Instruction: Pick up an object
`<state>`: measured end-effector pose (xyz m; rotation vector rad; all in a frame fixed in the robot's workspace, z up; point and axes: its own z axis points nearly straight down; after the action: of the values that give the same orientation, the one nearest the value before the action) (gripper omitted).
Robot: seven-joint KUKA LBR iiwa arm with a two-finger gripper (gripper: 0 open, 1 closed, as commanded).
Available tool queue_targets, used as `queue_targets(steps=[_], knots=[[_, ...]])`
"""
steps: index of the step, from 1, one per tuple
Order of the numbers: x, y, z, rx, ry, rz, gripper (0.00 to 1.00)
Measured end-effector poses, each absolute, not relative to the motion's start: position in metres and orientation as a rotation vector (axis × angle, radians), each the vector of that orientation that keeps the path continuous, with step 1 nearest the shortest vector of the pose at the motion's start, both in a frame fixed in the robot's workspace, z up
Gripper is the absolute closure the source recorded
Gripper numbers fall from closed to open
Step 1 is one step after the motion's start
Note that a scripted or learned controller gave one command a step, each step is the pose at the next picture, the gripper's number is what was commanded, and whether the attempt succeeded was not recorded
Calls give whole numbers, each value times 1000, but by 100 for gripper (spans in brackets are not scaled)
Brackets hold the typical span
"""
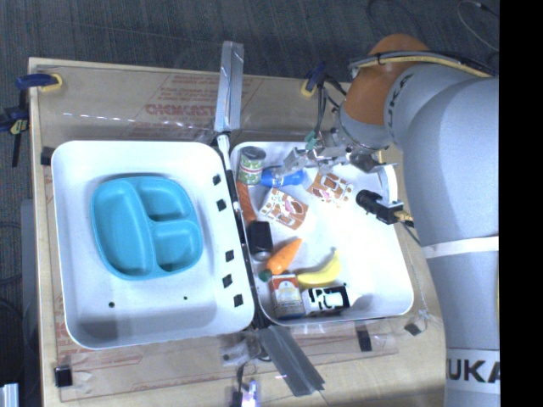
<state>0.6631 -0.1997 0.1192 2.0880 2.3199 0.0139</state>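
My gripper [305, 156] hangs low over the back of the right bin [386, 257], below the arm's orange band. Just to its left lie a blue object [275, 177] and a small green-labelled can [249, 164]. A patterned snack packet [331, 189] lies right under the wrist, and a second packet [284, 209] sits a little nearer the middle. Further forward are a carrot [283, 253], a banana [321, 270], a black block [259, 236] and two small boxes [310, 298]. I see nothing lifted off the bin floor.
The left bin [76, 295] holds a blue divided tray [147, 225]. A thin orange stick [244, 200] lies along the divider side of the right bin. The grey arm covers the right bin's right rim. Clamps stand at the bench edges.
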Motion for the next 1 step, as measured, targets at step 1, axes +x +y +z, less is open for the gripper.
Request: queue_targets(steps=[1], knots=[[647,-209,111,1891,2459,25,0]])
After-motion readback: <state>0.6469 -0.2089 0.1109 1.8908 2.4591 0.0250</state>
